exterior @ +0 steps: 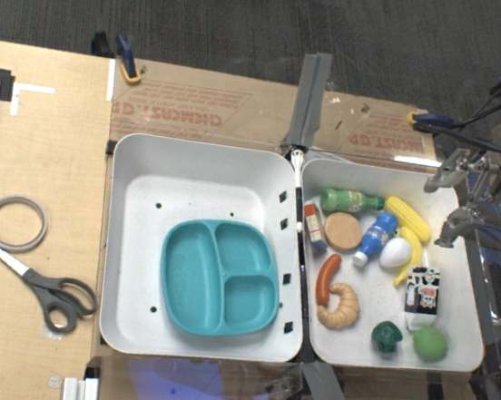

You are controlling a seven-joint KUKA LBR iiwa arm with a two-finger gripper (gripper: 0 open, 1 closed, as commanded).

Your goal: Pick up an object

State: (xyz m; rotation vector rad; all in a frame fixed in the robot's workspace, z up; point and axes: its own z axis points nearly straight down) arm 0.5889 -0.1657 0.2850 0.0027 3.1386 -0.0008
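Currently the gripper [459, 199] is hovering at about 2 o'clock of the right bin [374, 289], over its far right corner. It is not holding anything, and the picture is too cluttered there to tell whether the jaws are standing wide or narrow.

All the things for picking are lying in this right bin. The corn [408, 217] and the banana [407, 261] are sitting nearest to the gripper, toward 1 o'clock of the bin. The white egg [395, 252] is touching the blue bottle [376, 237] just beside them. The green bottle [351, 200] is lying at 11 o'clock. The croissant [339, 307] is resting against the sausage [326, 278] at 8 o'clock, and the milk carton [422, 292] is standing above the green ball [430, 344] at 5 o'clock.

The left bin [143, 180] is carrying a teal divided plate [220, 277], probably as the place for dropping things. The gripper is probably waiting high so that the camera is seeing the things freely. The grasp is not yet beginning, and the crowded far corner is looking harder than the lonely green ball.
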